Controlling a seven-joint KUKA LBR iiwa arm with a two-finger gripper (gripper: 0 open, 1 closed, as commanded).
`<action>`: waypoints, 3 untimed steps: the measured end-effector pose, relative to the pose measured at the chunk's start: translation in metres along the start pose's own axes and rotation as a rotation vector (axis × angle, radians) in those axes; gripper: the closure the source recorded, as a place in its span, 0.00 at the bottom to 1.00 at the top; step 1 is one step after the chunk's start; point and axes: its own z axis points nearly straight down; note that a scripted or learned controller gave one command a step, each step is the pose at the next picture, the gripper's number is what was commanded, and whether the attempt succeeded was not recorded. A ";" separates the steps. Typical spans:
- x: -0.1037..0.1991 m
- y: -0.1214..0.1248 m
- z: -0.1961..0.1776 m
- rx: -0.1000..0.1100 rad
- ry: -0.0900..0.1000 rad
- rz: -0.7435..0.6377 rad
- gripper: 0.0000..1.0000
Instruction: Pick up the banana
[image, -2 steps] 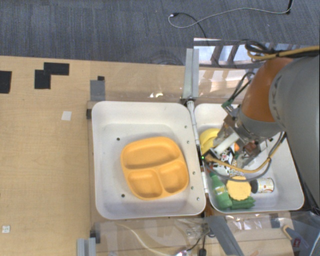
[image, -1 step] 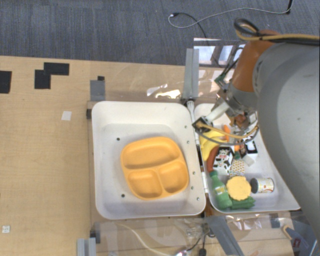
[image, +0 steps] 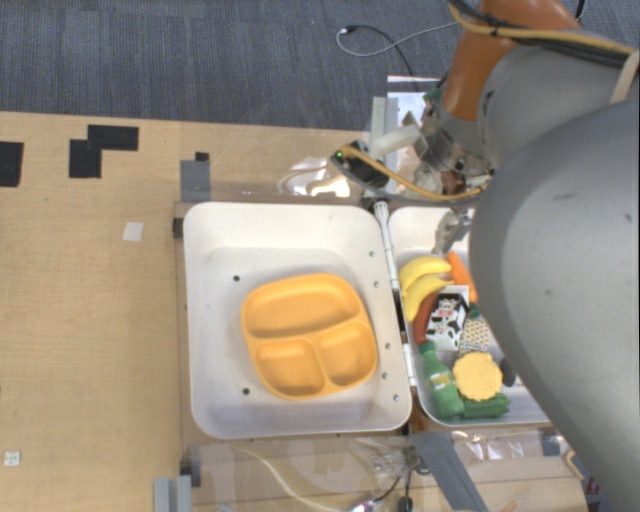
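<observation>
item: banana (image: 424, 278), upper left of the right bin (image: 402, 222), near the dividing wall. neighbours: carrot (image: 460, 270) just beside it, red piece (image: 425, 318) and patterned carton (image: 449, 318) crowding below. left bin (image: 205, 300): yellow divided plate (image: 308, 334). arm (image: 560, 280) overhangs the right bin; jaws' state i cannot tell. risk, my judgement: a descent catching the carrot or the wall, or slipping off the curve.

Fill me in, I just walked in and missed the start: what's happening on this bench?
A grey robot arm reaches in over the right bin, which holds a banana among other toy foods such as a carrot and a green bottle. The banana lies in the bin, not picked up. The left bin holds an orange divided plate.
</observation>
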 end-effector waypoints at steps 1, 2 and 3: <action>-0.006 -0.022 0.026 0.000 -0.003 -0.077 0.00; 0.026 -0.027 0.050 0.001 0.000 0.048 0.00; 0.027 -0.027 0.039 0.002 0.003 0.049 1.00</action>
